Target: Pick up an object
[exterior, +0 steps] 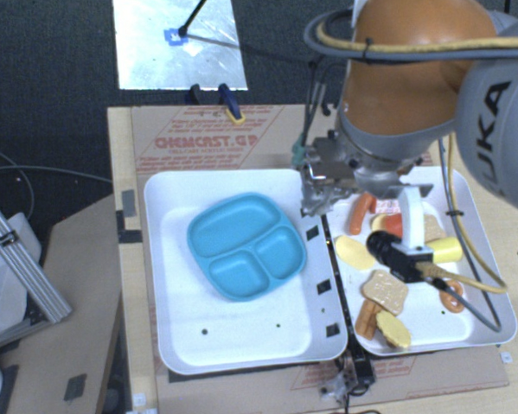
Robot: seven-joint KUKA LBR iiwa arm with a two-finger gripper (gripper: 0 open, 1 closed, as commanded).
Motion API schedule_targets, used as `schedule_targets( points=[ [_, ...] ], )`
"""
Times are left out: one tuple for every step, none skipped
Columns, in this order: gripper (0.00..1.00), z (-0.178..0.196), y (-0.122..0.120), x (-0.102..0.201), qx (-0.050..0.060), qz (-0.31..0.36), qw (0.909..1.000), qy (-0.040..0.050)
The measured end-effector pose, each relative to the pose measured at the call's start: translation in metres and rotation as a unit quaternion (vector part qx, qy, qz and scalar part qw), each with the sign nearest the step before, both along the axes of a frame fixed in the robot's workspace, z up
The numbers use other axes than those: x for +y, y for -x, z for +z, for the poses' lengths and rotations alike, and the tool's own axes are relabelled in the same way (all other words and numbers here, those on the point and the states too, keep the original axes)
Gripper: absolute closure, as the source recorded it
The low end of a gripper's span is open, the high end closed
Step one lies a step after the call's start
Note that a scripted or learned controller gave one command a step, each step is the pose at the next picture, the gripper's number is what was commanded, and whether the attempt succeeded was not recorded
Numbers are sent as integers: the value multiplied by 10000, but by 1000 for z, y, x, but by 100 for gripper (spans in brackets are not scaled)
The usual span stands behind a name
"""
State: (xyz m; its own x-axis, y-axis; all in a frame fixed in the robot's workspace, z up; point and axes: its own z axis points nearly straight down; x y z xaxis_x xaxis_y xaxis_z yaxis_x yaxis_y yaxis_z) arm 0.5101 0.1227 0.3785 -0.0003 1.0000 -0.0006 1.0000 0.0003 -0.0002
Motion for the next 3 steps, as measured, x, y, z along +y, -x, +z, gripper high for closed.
schedule_targets(
  points=[
    [100,13,0,0,-22,31,10000,-6],
    [100,-74,-37,44,23,35,10000,2],
    [100,-54,10,27,2,-1,10000,-9]
  ],
)
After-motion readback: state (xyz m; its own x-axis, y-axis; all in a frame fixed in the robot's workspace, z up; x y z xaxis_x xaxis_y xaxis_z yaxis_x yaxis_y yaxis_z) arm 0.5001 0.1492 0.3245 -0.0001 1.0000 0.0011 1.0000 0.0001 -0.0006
